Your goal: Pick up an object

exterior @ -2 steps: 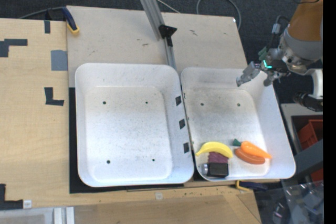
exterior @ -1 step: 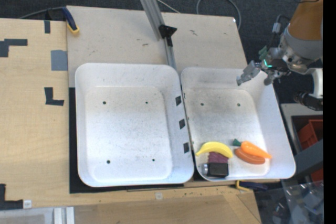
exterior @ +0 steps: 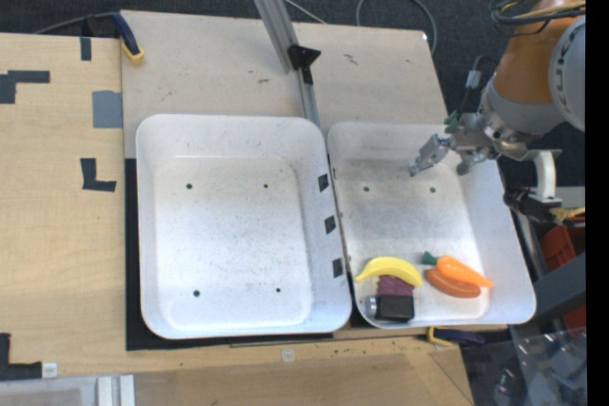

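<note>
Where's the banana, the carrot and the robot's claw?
banana point(exterior: 388, 270): camera view, middle of its yellow curve.
carrot point(exterior: 457, 278): camera view, middle of its orange body.
claw point(exterior: 440, 157): camera view, midway between its fingertips, over the right bin.

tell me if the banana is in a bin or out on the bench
In a bin. The banana lies inside the right bin, at its near end, beside a carrot and touching a dark block.

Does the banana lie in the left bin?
No, the banana lies in the right bin, at its near edge, next to the carrot.
</note>
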Action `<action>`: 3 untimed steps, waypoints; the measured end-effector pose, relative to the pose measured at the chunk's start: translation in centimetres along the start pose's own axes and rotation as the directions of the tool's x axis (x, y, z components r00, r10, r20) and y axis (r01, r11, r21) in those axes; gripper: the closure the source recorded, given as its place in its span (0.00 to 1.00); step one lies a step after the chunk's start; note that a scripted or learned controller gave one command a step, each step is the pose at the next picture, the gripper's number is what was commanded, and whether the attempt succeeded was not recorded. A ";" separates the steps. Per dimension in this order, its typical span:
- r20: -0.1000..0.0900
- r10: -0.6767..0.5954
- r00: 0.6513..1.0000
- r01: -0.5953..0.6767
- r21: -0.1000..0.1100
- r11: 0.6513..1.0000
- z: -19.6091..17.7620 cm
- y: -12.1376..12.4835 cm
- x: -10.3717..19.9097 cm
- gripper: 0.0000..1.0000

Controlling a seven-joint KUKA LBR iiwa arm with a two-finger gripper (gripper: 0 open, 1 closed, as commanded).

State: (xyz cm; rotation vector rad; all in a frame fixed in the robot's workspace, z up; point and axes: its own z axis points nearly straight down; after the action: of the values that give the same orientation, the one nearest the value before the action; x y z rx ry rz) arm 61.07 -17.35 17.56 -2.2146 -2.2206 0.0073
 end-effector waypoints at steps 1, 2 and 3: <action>0.000 0.001 1.000 -0.001 0.000 1.000 5.7 0.4 1.0 0.00; 0.001 0.001 1.000 -0.001 -0.003 1.000 8.9 0.3 1.1 0.00; 0.001 0.000 1.000 0.000 -0.005 1.000 7.7 0.4 1.1 1.00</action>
State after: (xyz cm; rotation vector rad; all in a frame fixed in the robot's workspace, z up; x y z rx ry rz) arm 61.37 -16.24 9.84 -2.2175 -2.2241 0.0035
